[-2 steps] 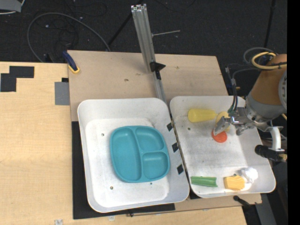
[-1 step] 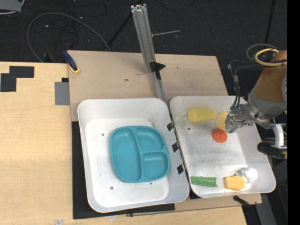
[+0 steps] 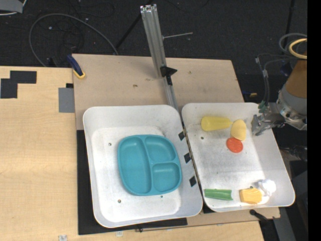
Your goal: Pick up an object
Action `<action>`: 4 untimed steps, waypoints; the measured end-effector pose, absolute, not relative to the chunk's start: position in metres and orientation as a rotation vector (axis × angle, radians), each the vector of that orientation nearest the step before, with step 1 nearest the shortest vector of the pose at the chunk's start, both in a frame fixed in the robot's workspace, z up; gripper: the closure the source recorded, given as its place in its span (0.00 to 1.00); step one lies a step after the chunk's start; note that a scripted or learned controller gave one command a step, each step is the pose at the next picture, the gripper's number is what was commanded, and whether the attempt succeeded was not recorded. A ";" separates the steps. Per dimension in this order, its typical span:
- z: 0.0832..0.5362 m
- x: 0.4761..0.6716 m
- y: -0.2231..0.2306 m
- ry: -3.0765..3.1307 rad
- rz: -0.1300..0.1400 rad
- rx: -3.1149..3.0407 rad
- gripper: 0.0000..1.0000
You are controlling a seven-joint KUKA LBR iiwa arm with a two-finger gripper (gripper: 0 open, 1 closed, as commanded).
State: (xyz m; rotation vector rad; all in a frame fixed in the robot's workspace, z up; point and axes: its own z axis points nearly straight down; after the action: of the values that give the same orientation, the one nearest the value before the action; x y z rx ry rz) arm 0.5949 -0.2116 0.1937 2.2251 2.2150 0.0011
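Gripper [image 3: 258, 123] hangs at the right bin's [image 3: 220, 172] right rim, and I can't tell from this slant how it is set; I see nothing in it. So I judge the pick not yet made. Nearest me lie a green piece [image 3: 218, 194] and a yellow-orange piece [image 3: 251, 196] beside something white [image 3: 267, 187]. Farther up sit a red ball [image 3: 234, 145], a yellow lump [image 3: 239, 129] just beside the gripper, and a longer yellow piece [image 3: 215, 123]. The left bin [image 3: 100, 185] bears a teal tray [image 3: 149, 163].

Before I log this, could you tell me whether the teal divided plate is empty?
Empty: the teal divided plate lies flat in the left bin, all three compartments bare.
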 end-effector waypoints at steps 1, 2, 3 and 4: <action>0.252 0.599 -0.204 2.221 0.003 2.217 1.00; 0.303 0.599 -0.205 2.221 0.003 2.217 1.00; 0.302 0.588 -0.147 2.229 0.000 2.219 1.00; 0.281 0.576 -0.098 2.231 -0.003 2.220 1.00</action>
State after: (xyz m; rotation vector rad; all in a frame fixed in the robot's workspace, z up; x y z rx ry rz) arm 0.5756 -0.0982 0.2813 2.2203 2.2305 -0.0034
